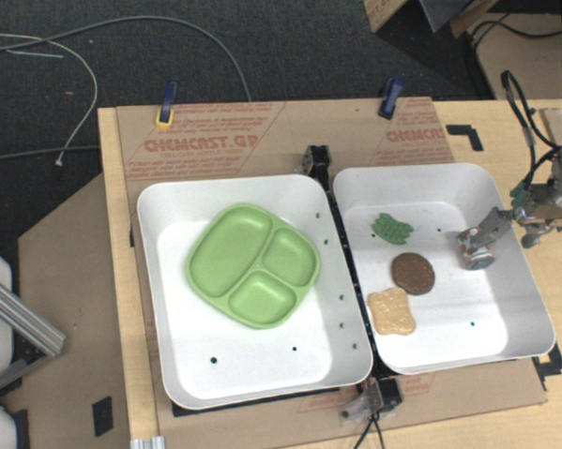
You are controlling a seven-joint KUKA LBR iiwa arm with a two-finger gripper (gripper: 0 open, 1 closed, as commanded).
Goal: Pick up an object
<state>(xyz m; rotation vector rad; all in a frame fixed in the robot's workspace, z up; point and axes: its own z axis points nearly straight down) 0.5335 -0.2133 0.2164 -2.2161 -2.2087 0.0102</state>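
Toward the table's right edge, the gripper point(472, 252) hangs low in the right bin point(513, 343); its state cannot be told; nothing looks lifted yet; brown disc point(414, 272), green piece point(391, 228), tan piece point(393, 312) lie near the bin's left wall.

Plate point(253, 264) in left bin point(175, 360); three items point(414, 272) in right bin point(511, 319).

Even overhead light is washing my view; white bins point(261, 384) are glaring slightly, soft shadows are falling toward 6 o'clock, edges are blurring mildly, overall grainy.
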